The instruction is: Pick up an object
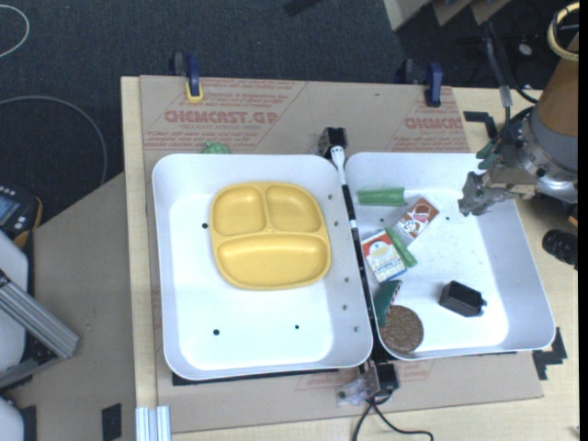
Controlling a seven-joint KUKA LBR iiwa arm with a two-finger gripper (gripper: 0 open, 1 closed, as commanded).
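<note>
Yellow divided plate (270, 235) in the white left bin (184, 274); green marker (380, 196), black block (461, 298), brown disc (402, 328)

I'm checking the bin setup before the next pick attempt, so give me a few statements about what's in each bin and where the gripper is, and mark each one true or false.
1. The yellow plastic divided plate lies in the left white bin. True.
2. The small black block sits in the left bin. False: it lies in the right white bin.
3. The two-finger gripper is at the right bin's far right part, with nothing seen between its fingers. True.
4. The round brown disc lies at the far edge of the right bin. False: it lies at the near left corner.
5. The green cylinder rests on the yellow plate. False: it lies in the right bin.
</note>
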